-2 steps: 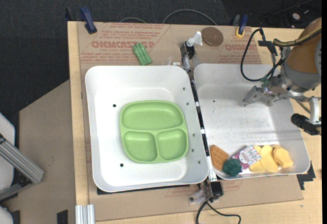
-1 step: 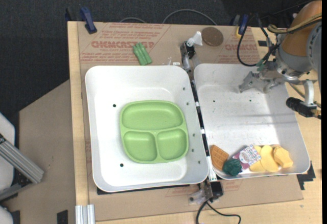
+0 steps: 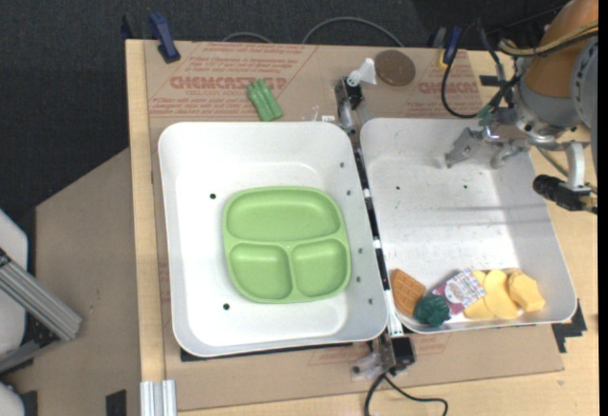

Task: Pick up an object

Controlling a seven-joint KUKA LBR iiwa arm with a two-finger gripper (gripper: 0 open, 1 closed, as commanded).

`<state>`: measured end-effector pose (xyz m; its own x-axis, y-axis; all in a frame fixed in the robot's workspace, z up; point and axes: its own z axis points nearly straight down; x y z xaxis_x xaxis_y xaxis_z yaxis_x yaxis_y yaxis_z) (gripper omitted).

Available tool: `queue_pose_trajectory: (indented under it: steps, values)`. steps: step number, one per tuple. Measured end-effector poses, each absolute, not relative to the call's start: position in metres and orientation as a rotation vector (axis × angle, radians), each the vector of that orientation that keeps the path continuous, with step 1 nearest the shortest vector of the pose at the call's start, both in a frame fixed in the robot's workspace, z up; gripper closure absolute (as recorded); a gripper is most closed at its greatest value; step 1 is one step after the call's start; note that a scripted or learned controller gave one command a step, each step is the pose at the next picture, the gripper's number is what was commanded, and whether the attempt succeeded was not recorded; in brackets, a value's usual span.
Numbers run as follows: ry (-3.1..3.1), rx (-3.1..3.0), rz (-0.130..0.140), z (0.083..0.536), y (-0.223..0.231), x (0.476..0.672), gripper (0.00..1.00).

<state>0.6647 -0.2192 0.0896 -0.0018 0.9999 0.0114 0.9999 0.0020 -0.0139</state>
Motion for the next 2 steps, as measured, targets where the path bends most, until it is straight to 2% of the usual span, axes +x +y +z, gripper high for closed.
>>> queue_pose_trajectory:
  steps: [1,2]
  values:
    - [-2.211,-2.205,-0.001,0.086,-0.218,0.666,0.0]
    - [-2.225,-2.221,-0.002,0.111,-0.223,0.667,0.0]
